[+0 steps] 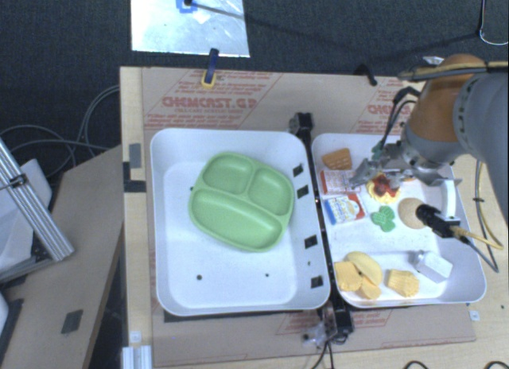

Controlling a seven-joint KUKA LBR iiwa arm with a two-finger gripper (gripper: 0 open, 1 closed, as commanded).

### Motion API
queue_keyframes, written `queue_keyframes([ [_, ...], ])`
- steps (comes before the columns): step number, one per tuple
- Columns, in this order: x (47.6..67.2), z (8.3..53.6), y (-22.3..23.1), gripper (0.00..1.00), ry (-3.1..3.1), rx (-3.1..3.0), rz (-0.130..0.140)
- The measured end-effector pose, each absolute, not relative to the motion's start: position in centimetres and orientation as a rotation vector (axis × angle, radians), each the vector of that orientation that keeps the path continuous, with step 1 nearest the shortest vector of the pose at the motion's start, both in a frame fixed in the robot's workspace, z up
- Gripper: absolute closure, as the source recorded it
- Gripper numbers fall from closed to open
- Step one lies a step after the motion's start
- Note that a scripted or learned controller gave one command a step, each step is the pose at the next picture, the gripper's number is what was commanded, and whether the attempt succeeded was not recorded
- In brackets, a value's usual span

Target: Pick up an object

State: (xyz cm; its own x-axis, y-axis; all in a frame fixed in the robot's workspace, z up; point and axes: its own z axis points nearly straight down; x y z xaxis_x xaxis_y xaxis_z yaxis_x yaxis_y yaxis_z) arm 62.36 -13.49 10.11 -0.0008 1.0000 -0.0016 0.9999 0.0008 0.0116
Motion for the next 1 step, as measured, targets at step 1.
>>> queue_keyframes([
  [1, 62.43, 11.08, -13.66, 1.00, 2.210, 2.210, 0.011],
])
